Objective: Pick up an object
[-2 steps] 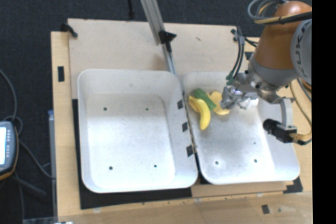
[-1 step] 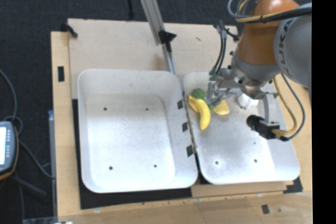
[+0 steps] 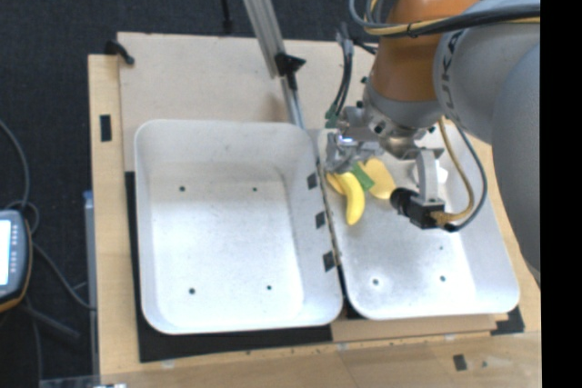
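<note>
Over the right bin [image 3: 473, 286], the gripper [image 3: 350, 161] hangs just above a yellow banana [image 3: 353, 200]; jaw state cannot be told. Centre on the banana's middle, clear of the green piece [image 3: 366, 177], before closing.

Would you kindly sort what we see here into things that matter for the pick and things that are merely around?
For the job:
- tool
- yellow banana
- green piece beside it
- right bin

Just around:
- left bin
- metal rail
- bench board
- black connector on a cable
</note>
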{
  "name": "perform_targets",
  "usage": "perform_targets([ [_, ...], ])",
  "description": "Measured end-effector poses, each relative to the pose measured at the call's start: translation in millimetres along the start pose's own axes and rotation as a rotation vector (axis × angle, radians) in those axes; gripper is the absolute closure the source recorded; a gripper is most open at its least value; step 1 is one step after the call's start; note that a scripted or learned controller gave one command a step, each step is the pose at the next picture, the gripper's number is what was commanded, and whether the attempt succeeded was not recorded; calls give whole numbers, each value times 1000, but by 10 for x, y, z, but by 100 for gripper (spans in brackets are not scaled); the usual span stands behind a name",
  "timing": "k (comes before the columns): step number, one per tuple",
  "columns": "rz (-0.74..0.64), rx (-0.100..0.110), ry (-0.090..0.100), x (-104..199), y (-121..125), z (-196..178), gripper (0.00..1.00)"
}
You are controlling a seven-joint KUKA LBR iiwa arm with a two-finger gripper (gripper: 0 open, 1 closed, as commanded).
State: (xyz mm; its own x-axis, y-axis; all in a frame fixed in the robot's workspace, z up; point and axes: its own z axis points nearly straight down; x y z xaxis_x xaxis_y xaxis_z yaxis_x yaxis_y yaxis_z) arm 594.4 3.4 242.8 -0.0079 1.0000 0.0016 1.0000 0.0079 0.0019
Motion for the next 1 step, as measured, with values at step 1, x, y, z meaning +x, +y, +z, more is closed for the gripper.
perform_targets([
  [1, -1, 0, 1, 569, 31, -91, 100],
])
